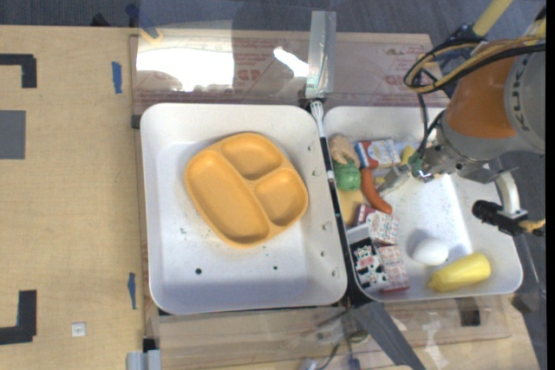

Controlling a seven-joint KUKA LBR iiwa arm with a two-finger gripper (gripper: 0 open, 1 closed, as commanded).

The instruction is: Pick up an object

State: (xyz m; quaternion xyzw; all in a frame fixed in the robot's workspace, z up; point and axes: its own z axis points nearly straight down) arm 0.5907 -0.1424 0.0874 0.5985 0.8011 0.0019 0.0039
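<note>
Camera view showed you two white bins side by side on the bench. The left bin held an orange divided plate with three compartments, lying near the bin's middle. The right bin held the loose objects: a green round toy and a tan piece against the left wall, an orange carrot-like stick just beside the green one, a small red-and-white carton near the back, two printed cartons along the left side toward the front, a white egg in the middle front, and a yellow banana-shaped toy at the front right.

You had the arm, grey with its orange band, reaching in from the right over the right bin's back half. Its gripper pointed left and down, its tip near the orange stick and the small carton. You could not tell from this angle how far its jaws stood apart, nor whether anything lay between them.
</note>
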